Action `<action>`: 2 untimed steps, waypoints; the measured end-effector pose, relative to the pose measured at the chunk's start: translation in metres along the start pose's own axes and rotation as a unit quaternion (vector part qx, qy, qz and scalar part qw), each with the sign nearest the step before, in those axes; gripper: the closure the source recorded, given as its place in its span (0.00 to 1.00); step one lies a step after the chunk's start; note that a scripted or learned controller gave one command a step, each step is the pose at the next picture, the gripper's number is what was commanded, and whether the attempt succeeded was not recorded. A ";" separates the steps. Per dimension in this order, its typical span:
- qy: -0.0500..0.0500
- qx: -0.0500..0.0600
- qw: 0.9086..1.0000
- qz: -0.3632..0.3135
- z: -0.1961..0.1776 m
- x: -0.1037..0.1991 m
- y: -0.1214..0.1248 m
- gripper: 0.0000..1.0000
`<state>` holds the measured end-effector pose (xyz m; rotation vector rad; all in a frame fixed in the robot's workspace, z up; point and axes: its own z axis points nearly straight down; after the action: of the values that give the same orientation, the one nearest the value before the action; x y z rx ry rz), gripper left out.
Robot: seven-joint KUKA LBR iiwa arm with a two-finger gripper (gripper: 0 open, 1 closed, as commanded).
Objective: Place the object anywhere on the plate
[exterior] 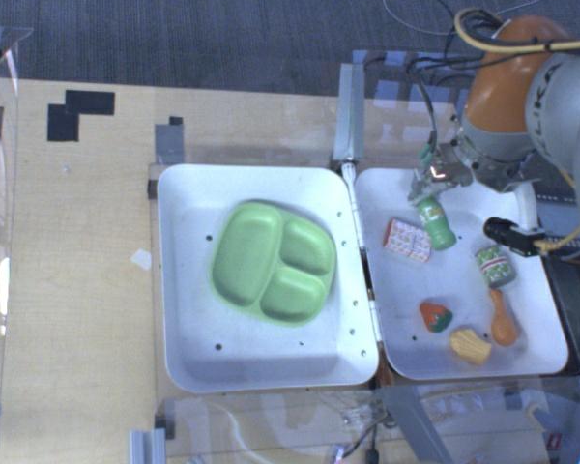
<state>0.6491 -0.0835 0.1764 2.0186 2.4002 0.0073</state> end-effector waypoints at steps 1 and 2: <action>0.001 0.001 0.988 -0.157 -0.010 0.064 -0.014 1.00; 0.001 0.001 0.972 -0.235 -0.010 0.136 -0.019 1.00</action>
<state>0.6071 0.0474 0.1858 1.3991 2.8092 0.0046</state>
